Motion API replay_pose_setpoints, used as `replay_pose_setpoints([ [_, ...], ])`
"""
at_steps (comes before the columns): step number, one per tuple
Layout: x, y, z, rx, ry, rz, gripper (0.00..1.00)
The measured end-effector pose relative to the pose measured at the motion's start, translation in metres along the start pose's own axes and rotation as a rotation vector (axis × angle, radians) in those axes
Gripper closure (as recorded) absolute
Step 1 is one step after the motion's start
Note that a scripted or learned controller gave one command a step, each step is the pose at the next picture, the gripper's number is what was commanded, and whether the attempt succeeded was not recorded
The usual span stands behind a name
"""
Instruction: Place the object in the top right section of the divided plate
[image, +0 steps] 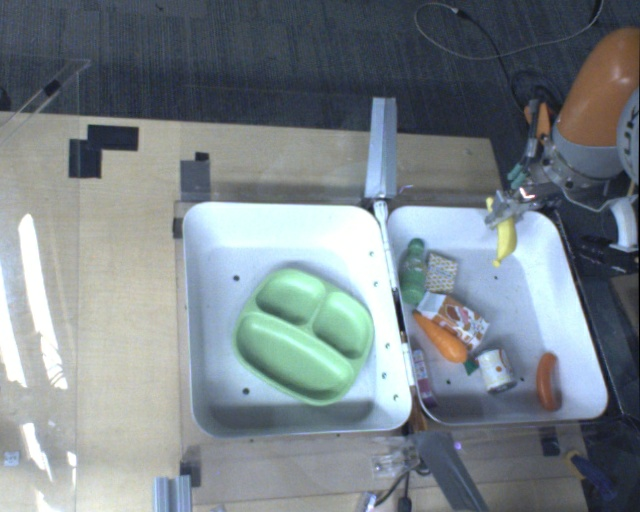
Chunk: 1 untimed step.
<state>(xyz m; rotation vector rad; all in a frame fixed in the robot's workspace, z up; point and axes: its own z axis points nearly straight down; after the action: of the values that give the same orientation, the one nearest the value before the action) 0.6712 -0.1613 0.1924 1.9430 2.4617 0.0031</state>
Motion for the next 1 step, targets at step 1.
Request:
replay_pose_setpoints([
  [1,0.0766,-0.0746,-0.0577,0.001,0.002,0.036,1.00],
])
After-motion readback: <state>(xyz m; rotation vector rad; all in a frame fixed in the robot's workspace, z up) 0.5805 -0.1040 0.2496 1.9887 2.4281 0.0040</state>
